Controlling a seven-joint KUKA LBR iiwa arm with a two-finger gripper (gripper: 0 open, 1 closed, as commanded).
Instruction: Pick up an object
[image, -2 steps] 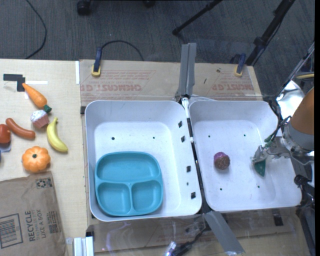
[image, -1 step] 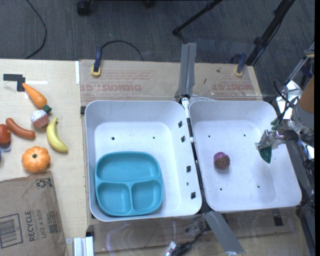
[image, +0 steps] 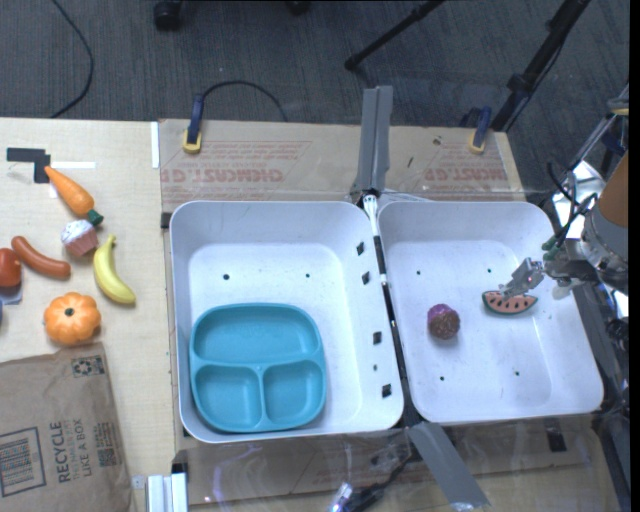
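Observation:
A watermelon slice toy (image: 509, 300) lies in the right bin (image: 560, 395), toward its far right side. A dark purple ball-like fruit (image: 443, 322) sits near the middle of the same bin. My gripper (image: 526, 274) reaches in from the right and hangs just above and behind the watermelon slice, close to it. Nothing shows held in it. The grey arm (image: 600, 240) crosses the bin's right rim.
The left bin (image: 200, 250) holds a blue divided plate (image: 259, 366) at its front. On the bench to the left lie a carrot (image: 72, 191), a banana (image: 111, 272), a small pumpkin (image: 72, 319), a sausage (image: 40, 257) and a cupcake (image: 78, 237).

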